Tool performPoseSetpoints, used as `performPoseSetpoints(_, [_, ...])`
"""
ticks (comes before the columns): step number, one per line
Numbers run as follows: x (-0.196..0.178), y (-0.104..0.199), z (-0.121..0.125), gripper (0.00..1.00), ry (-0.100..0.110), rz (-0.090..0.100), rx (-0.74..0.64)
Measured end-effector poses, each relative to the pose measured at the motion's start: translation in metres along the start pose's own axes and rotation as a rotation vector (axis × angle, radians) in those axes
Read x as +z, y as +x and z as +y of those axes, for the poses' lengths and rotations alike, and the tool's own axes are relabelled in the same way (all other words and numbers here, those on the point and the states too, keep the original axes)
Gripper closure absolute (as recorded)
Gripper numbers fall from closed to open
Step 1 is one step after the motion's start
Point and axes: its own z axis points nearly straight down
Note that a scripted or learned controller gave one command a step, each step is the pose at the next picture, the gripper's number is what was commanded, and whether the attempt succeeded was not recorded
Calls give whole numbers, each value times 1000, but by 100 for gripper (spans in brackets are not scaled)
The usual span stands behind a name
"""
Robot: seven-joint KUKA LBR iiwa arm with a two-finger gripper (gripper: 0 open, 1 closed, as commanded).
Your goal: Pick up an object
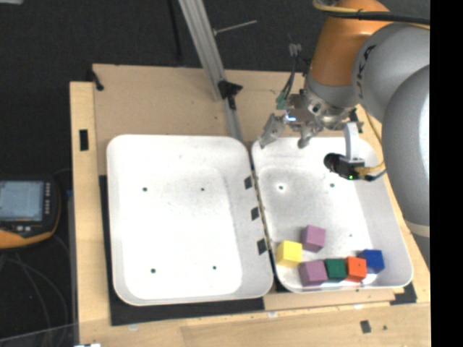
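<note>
Several small blocks lie near the front edge of the right bin (289, 168): a yellow block (291, 252), two purple blocks (314, 236) (313, 272), a green block (336, 269), an orange block (357, 267) and a blue block (372, 259). My gripper (287, 133) hangs over the far left corner of the right bin, well away from the blocks. Its fingers are spread apart with nothing between them.
The left bin (181, 215) sits beside the right one, with black clips along the shared edge. A slanted metal pole (206, 49) rises behind the bins. A handheld pendant (25, 207) lies off the bench at left.
</note>
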Motion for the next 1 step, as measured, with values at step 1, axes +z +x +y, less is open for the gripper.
performPoseSetpoints(1, [16,119,-3,0,-1,0,0])
